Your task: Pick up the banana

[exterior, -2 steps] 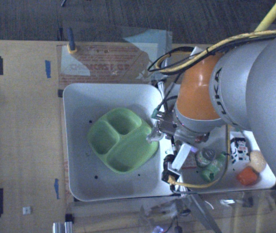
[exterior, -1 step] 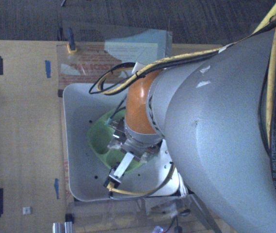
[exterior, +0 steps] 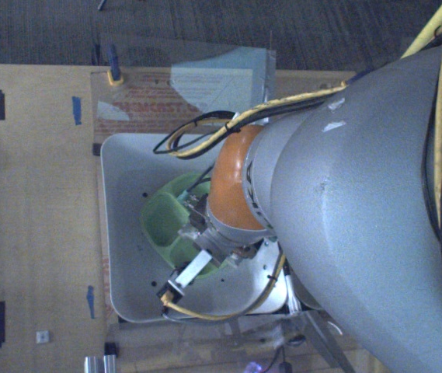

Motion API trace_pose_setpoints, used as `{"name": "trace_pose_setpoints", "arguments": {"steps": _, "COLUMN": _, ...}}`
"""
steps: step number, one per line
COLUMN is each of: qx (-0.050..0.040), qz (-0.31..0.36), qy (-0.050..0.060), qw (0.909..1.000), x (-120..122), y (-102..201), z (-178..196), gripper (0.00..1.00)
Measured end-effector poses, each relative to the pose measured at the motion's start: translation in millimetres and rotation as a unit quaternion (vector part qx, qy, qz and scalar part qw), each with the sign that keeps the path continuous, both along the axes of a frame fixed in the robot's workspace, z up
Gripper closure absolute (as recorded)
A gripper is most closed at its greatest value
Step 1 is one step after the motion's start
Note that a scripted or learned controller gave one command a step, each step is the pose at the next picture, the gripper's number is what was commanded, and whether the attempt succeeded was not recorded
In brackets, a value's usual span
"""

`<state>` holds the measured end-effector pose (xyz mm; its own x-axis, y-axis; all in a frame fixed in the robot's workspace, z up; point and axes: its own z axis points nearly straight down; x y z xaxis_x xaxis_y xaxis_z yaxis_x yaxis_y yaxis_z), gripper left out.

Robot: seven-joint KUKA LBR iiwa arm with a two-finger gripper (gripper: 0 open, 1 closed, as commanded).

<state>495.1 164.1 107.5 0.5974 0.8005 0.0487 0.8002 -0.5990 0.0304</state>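
Green dish (exterior: 160,217) sits in the white bin (exterior: 120,177) under the grey arm (exterior: 360,208), whose grip state I cannot tell.

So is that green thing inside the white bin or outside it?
Inside. The green thing sits on the white bin's floor, within its walls, partly hidden under the arm's orange band.

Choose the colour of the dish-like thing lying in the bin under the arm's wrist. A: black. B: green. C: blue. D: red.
B: the dish-like thing, partly hidden under the arm's orange band in the white bin, is pale green.
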Motion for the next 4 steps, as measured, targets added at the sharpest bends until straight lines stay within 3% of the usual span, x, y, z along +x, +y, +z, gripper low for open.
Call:
{"name": "trace_pose_setpoints", "arguments": {"steps": 1, "qx": -0.0094, "qz": -0.040, "qy": 0.028, "qw": 0.9987, "x": 12.2, "y": -33.3, "z": 11.8, "gripper": 0.00}}
{"name": "trace_pose_setpoints", "arguments": {"steps": 2, "qx": -0.0101, "qz": -0.016, "qy": 0.028, "qw": 0.9994, "x": 0.5, "y": -32.4, "z": 37.8, "gripper": 0.00}}
{"name": "trace_pose_setpoints", "arguments": {"steps": 3, "qx": -0.0022, "qz": -0.231, "qy": 0.027, "qw": 0.9726, "x": -14.4, "y": -16.2, "z": -19.2, "gripper": 0.00}}
{"name": "trace_pose_setpoints", "arguments": {"steps": 4, "qx": -0.0001, "qz": -0.288, "qy": 0.026, "qw": 0.9573, "x": -14.1, "y": -10.4, "z": -19.2, "gripper": 0.00}}
